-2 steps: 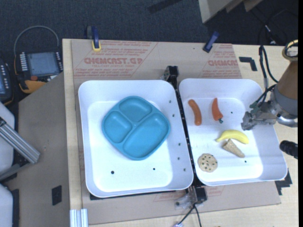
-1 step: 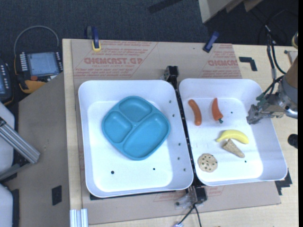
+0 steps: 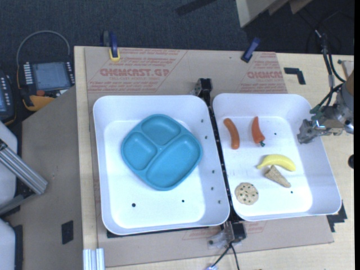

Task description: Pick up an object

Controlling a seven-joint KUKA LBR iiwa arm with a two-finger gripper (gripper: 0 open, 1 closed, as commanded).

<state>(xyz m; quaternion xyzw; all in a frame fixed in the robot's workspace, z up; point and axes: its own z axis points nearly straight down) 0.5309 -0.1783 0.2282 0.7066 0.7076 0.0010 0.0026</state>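
Note:
The right bin (image 3: 315,204) holds an orange hot dog (image 3: 232,133), a small red-orange carrot (image 3: 257,130), a yellow banana (image 3: 277,162), a tan wedge (image 3: 277,176) just below the banana, and a round cookie (image 3: 246,193). My gripper (image 3: 311,129) hangs at the bin's right rim, level with the carrot and to the right of every item. Nothing shows between its fingers.
The left bin (image 3: 112,207) holds a blue divided plate (image 3: 161,151). A black latch (image 3: 203,86) sits between the bins at the back. Cardboard lies under both bins, with clamps (image 3: 114,45) at its far edge. A pendant (image 3: 49,75) rests off the bench at left.

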